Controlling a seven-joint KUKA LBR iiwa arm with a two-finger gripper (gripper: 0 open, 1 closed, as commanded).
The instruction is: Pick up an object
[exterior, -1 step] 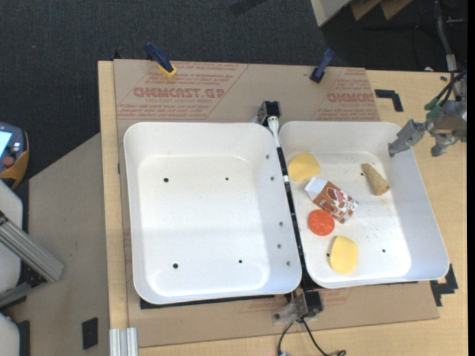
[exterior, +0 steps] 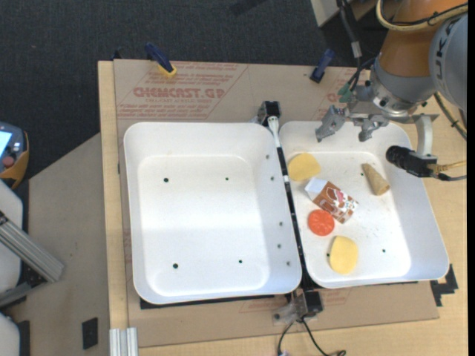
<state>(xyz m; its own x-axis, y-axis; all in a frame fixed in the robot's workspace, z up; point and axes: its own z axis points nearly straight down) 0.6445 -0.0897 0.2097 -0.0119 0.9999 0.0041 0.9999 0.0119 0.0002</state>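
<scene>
Nearest the lower edge of the frame, in the right-hand shallow white plastic bin (exterior: 423,254): a pale yellow round disc (exterior: 344,254), lying flat and low. Little height there for fingers to bite on; likely to skid along the smooth floor instead of lifting.

Just above it, a small red round piece (exterior: 321,222), touching or all but touching a brown-and-white printed packet (exterior: 334,200) that lies at a slant. Hard to close on one without nudging the other; a two-at-once pinch or a knocked-aside packet looks possible. Thin, flat packet too, so apt to slip out.

Higher again, hard by the central divider, a yellow rounded lump (exterior: 303,167). So close to the bin wall that one finger may strike the rim before the other reaches the piece.

To the right, well apart from the rest, a tan cone-shaped piece (exterior: 375,179) lying on its side. Tapered, so liable to squirt out of a squeeze or roll away.

Farthest up, over the top edge of the right bin, the two-finger gripper (exterior: 347,127), fingers spread apart with nothing between them, hanging above bare bin floor rather than any object. Straight descent from here would probably close on air or hit the far rim.

Left-hand white bin (exterior: 141,199) on the cardboard-covered worktop (exterior: 185,87): no part in the risk.
</scene>
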